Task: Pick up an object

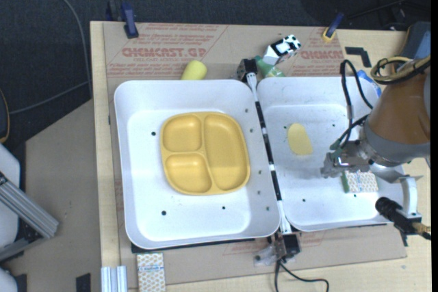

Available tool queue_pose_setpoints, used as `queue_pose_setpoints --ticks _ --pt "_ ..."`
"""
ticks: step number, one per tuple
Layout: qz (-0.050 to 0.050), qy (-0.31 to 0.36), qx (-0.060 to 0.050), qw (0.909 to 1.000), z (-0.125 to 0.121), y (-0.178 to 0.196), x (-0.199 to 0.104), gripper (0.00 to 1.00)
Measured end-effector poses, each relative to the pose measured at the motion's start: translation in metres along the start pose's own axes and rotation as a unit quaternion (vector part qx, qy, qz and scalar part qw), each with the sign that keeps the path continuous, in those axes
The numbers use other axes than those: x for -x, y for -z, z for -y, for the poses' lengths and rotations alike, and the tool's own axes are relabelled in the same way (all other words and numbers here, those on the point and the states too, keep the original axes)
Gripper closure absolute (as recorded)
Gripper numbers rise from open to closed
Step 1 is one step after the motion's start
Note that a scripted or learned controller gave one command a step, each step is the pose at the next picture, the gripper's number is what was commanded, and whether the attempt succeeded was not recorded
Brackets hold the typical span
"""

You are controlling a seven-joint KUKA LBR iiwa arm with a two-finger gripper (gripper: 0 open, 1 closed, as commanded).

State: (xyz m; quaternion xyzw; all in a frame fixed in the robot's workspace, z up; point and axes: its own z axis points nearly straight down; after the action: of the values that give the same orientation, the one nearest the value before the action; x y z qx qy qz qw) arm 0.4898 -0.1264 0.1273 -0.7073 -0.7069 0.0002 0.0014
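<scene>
A flat yellow oval piece (299,139) lies in the right bin (301,212), near its middle. Near that bin's right wall rests a small patterned packet (361,182) with green and red print. My gripper (339,166) hangs low over the right bin, between the two, right at the packet's left edge and a short way right of the oval. The grey wrist and orange band (404,116) rise behind it and hide the bin's right side. In the left bin (137,147) sits a yellow divided plate (204,152).
Behind the bins, on the cardboard, lie a yellow cylinder (194,70) and a black-and-white toy (283,48) beside a green item. Blue clamps (128,19) grip the back edge. A cable loops beside the wrist. Another packet (150,271) sits at the front left.
</scene>
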Motion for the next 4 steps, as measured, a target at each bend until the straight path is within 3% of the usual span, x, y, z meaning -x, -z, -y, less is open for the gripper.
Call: queue_pose_setpoints --ticks 1,2,3,4 --pt "0.001 0.000 0.002 1.0000 -0.048 0.035 0.038 1.00" --pt "0.000 0.001 0.000 1.0000 -0.027 0.057 -0.039 1.00" --pt "0.000 0.001 0.000 1.0000 -0.027 0.057 -0.039 0.00" --pt "0.001 0.000 0.000 1.0000 -0.053 -0.041 0.018 0.00"
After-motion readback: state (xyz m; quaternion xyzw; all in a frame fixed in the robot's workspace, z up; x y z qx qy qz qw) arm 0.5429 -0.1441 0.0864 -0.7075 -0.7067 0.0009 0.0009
